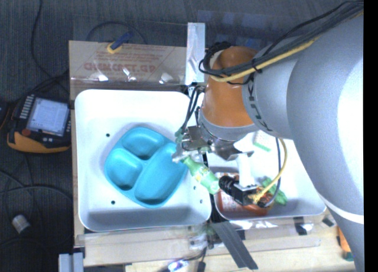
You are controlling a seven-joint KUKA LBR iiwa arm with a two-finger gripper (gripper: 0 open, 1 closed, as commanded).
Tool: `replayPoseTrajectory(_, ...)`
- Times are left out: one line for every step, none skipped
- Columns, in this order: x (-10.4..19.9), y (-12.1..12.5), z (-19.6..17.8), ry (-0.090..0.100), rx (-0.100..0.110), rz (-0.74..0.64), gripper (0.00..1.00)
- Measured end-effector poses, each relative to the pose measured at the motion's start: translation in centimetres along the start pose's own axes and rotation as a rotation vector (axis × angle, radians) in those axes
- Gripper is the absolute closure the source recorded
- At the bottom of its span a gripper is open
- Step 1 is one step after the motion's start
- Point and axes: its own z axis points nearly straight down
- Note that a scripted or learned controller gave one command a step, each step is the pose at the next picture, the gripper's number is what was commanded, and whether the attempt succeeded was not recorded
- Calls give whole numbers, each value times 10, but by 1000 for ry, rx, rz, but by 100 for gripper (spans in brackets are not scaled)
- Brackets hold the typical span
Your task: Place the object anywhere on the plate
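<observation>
The gripper (pixel 188 154) hangs at the plate's (pixel 143 165) three o'clock rim, at the bins' divider. A green object (pixel 199 173) sits just below it, seemingly between the fingers, though I cannot tell if they are closed on it. It looks light, smooth, maybe slippery; grip its middle
</observation>
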Motion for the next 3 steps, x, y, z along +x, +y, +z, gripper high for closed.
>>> replayPoseTrajectory(29, 65, 41, -4, -2, -184, 100)
replayPoseTrajectory(97, 23, 2, -4, -1, 228, 100)
replayPoseTrajectory(121, 27, 69, 0, -14, 410, 100)
